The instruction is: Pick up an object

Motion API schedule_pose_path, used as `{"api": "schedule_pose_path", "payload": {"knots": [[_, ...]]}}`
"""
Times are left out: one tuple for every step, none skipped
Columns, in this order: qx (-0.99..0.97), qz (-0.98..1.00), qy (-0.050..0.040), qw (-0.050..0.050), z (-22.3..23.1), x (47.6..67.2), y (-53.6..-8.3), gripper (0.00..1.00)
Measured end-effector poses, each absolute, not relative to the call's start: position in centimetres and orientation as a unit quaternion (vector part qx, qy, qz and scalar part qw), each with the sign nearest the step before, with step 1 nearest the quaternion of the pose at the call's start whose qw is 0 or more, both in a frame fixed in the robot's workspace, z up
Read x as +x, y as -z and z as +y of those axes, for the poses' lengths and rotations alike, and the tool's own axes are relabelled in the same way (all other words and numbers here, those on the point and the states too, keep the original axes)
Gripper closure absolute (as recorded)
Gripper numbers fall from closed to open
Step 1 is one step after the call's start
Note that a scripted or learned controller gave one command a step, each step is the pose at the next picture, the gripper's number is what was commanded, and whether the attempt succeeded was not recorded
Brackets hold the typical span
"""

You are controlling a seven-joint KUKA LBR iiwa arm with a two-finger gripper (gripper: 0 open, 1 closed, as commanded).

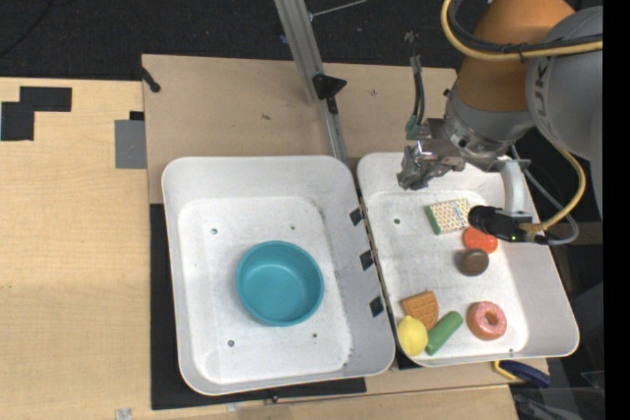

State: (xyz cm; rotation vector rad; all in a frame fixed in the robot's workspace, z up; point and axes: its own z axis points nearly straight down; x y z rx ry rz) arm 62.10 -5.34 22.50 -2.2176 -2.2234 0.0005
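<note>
We count two shallow white plastic bins (pixel 197 187); one round teal bowl (pixel 280 282); one pink-iced doughnut (pixel 486 320); one yellow lemon (pixel 412 336); one green cylinder (pixel 444 331); one brown ball (pixel 473 262).

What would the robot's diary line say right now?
tool: above right bin back edge | holding: nothing seen | teal bowl: left bin | pink donut: right bin

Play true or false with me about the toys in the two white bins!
1. The teal bowl sits in the left bin. True.
2. The pink donut is inside the bowl. False: it lies in the right bin, near the front.
3. The yellow lemon touches the green cucumber. True.
4. The gripper is over the left bin. False: it is at the right bin's back edge.
</note>
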Motion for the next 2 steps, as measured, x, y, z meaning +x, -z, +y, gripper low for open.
{"api": "schedule_pose_path", "payload": {"knots": [[-0.706,-0.709,0.0,0.001,0.7,61.6,-22.1,1.0],[-0.706,-0.708,-0.0002,0.001,6.6,60.7,-21.6,1.0]]}}
